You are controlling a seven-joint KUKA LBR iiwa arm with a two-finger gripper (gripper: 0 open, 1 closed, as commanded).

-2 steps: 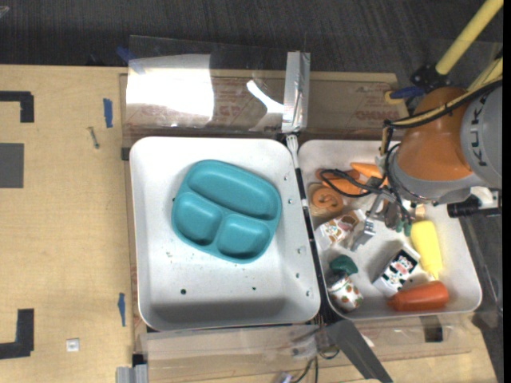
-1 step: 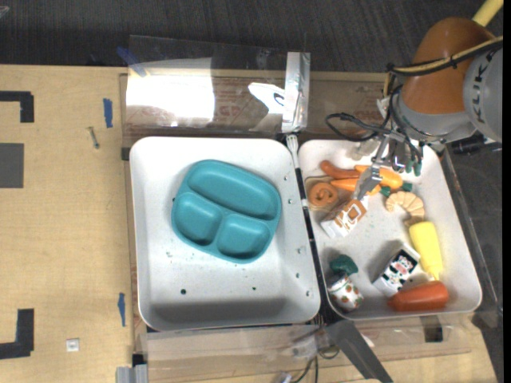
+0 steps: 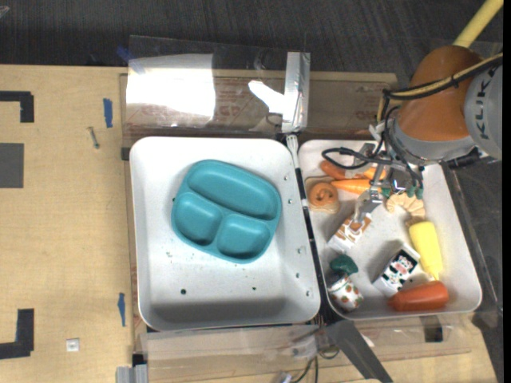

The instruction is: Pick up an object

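The gripper [image 3: 375, 194] hangs over the cluttered right bin [image 3: 467, 274], carrot [image 3: 351, 187] and small carton [image 3: 352, 230] crowding it; can't tell how its fingers sit.

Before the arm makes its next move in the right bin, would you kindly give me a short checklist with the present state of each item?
1. Gripper is over the right bin, where the objects lie: ok.
2. A target sits under it: the small carton lies just below the gripper in the camera view: ok.
3. Something is held between the fingers: cannot tell, they are too small and cluttered to read.
4. Neighbours leave room: the carrot and the doughnut-shaped toy crowd close beside the gripper: not ok.
5. Teal divided tray lies in the left bin, out of the arm's way: ok.
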